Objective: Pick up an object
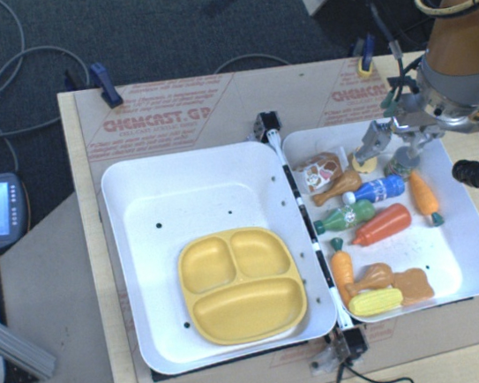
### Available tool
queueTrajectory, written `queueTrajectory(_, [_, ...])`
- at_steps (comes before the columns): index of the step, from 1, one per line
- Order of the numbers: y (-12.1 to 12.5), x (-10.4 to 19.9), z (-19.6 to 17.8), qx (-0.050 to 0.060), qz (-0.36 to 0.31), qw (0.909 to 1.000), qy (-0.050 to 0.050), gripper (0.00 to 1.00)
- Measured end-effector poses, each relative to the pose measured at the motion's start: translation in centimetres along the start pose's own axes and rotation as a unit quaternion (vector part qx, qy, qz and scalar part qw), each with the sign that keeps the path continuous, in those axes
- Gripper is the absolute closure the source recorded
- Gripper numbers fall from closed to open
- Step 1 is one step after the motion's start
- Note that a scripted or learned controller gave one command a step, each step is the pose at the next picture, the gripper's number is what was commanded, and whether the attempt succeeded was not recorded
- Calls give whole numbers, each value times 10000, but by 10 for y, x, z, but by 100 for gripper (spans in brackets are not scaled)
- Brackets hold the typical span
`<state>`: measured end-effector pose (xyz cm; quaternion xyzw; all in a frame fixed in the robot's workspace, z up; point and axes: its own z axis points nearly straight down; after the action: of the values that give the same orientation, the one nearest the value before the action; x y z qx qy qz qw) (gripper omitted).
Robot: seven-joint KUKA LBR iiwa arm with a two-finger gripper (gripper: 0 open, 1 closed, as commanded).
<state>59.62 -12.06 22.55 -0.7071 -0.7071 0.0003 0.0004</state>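
Right now your hand [391,147] hangs over the upper part of the right bin [472,227], at the right of the frame, and its two fingers stand apart with nothing between them. You can read that as a reach into the pile, since the toys are all crowded in that bin. The blue bottle [380,189] lies just below the hand, with the orange carrot [424,195] to its right and the green bottle [348,216] and red pepper [382,225] lower down. A corn cob [375,301] sits at the bin's lower edge, well apart from the hand. The left bin [134,202] carries a yellow tray [240,284].
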Motion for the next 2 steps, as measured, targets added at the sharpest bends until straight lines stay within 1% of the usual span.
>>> queueTrajectory(1, [-6, 3, 119, -92, 3, 10000, -24, 0])
queueTrajectory(2, [8, 6, 128, -177, -6, 9998, -76, 0])
